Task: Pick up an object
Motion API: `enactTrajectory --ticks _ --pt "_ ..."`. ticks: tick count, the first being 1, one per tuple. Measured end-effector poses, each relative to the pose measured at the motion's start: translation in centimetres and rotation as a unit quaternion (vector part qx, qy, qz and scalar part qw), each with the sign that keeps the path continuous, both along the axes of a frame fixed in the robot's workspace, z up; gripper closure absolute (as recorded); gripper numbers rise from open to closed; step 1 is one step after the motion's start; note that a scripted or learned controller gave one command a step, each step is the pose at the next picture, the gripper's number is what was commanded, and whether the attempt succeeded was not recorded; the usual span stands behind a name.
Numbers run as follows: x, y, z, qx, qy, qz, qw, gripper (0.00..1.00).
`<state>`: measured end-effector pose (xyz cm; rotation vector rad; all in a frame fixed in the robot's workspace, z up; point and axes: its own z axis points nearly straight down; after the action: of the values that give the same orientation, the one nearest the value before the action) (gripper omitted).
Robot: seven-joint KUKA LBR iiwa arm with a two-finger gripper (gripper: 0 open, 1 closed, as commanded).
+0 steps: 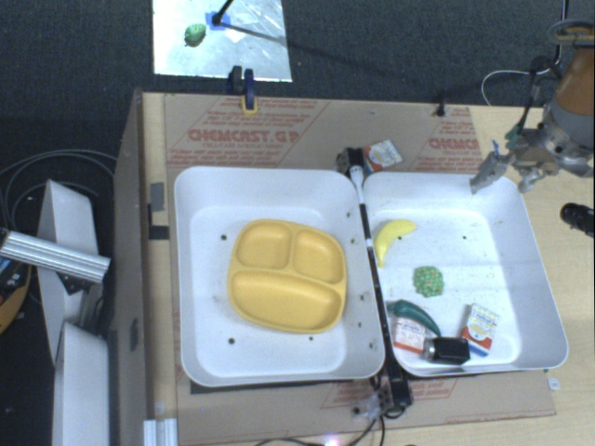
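We judge the banana point(393, 237), lying in the right bin point(530, 240) near its left wall, to be the easiest pick: probably a light, stiff plastic toy, smooth (so a little slippery), best pinched across its thick middle. The green ball point(429, 281) just below it looks softer and rounder. The gripper point(507, 174) hangs over the bin's upper right corner, fingers spread apart and holding nothing, the arm reaching in from the right.

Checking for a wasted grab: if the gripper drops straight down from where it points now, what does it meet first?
Probably the bare floor at the right bin's far corner; the gripper hangs open there, well off the banana. Depth is unclear.
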<state>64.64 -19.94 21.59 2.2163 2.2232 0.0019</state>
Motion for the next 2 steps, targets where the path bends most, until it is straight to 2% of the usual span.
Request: enactTrajectory --ticks 1,2 --pt "-6.5 6.6 -10.2 0.0009 0.002 0.0 1.0 0.0" --pt "-10.2 10.5 -13.2 0.0006 0.001 0.0 1.0 0.0"
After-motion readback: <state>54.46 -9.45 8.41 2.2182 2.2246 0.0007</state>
